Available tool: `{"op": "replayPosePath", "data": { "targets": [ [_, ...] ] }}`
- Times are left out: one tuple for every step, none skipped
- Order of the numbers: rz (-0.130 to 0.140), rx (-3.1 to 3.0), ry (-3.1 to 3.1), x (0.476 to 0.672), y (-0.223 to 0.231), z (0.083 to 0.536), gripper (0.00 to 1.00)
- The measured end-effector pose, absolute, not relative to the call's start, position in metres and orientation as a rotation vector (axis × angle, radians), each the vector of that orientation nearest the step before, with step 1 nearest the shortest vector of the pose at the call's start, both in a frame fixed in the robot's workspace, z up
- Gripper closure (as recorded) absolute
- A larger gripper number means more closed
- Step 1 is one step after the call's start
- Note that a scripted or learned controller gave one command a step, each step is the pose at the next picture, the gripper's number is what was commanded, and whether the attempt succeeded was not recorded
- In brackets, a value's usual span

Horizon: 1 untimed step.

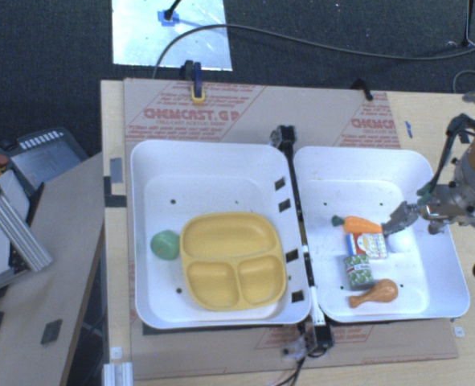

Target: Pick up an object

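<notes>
The pincer (398, 215) is hanging low over the right bin (430, 292), can't tell if it's gripping anything. Right by its tip the carrot (362, 224) and small carton (371, 245) are sitting, with the green packet (358, 271) and drumstick (374, 293) lying a bit further off.

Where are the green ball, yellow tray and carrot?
green ball (165, 244), camera view, centre of the ball.
yellow tray (228, 235), camera view, bare floor of its large compartment.
carrot (362, 225), camera view, middle of its orange body.
</notes>
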State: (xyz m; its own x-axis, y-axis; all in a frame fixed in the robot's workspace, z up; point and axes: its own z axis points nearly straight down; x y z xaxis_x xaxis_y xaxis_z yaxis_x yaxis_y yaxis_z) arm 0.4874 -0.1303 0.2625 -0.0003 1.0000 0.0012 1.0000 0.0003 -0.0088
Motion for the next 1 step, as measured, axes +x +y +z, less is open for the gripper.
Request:
{"op": "replayPosePath", "data": {
  "targets": [
    [-0.002, -2.220, -2.226, 0.4893, -0.1300, 0.2677, 0.00]
  ]
}}
